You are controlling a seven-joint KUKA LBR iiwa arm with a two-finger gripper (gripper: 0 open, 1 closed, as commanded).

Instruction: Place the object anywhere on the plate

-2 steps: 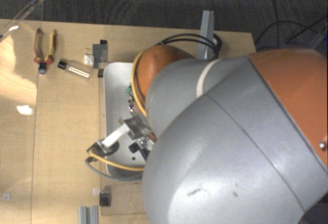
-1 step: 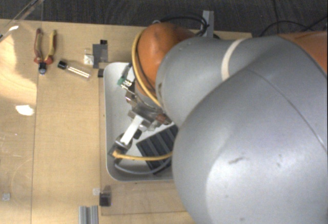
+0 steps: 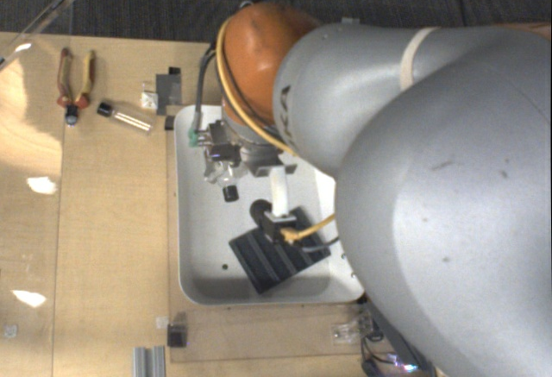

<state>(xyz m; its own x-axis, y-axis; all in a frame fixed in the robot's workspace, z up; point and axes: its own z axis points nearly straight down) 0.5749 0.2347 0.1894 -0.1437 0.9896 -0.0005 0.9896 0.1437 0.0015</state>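
My gripper (image 3: pixel 221 166) hangs over the far left part of a shallow white bin (image 3: pixel 194 272), close to its left wall. Its metal body is seen from above, and the grey arm with its orange band covers everything to the right of it. A small dark piece (image 3: pixel 228 192) shows just below the gripper, over the bin floor. I cannot tell whether it is a loose object or whether anything grips it. A tiny dark speck (image 3: pixel 226 266) lies on the bin floor nearer the front.
On the wooden bench left of the bin lie red-handled pliers (image 3: pixel 76 80), a small clear tube with a black cap (image 3: pixel 125 116) and a grey-and-black block (image 3: pixel 168 89) by the bin's far corner. A small black block (image 3: pixel 177 335) sits in front of the bin.
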